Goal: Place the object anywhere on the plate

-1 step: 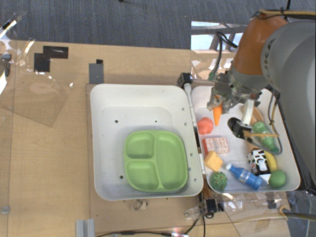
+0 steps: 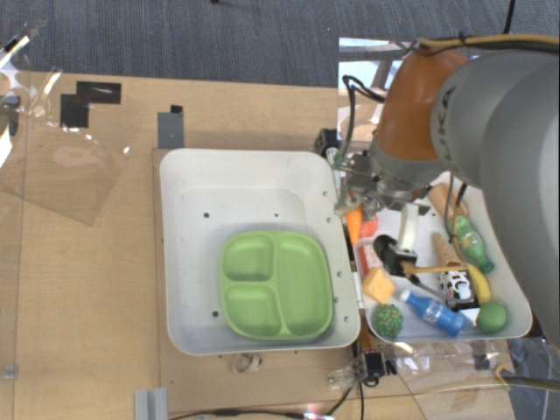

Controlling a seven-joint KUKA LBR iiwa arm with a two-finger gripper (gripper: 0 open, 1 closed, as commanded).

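A green plate (image 2: 276, 285) with three compartments lies in the left white bin (image 2: 192, 191), towards its front. My gripper (image 2: 359, 205) hangs low over the left edge of the right bin (image 2: 516, 309), under the orange band of the arm. Directly below it lies an orange carrot-like piece (image 2: 353, 227) beside a red item (image 2: 368, 231). I see nothing held over the plate, and the wrist hides the gripper's tips.
The right bin holds several toys: a yellow wedge (image 2: 378, 284), a green spiky ball (image 2: 388, 320), a blue bottle (image 2: 433, 312), a green ball (image 2: 492, 316), a banana (image 2: 478, 283), a green bottle (image 2: 467, 240) and a cone (image 2: 446, 251). The arm covers the bin's back part.
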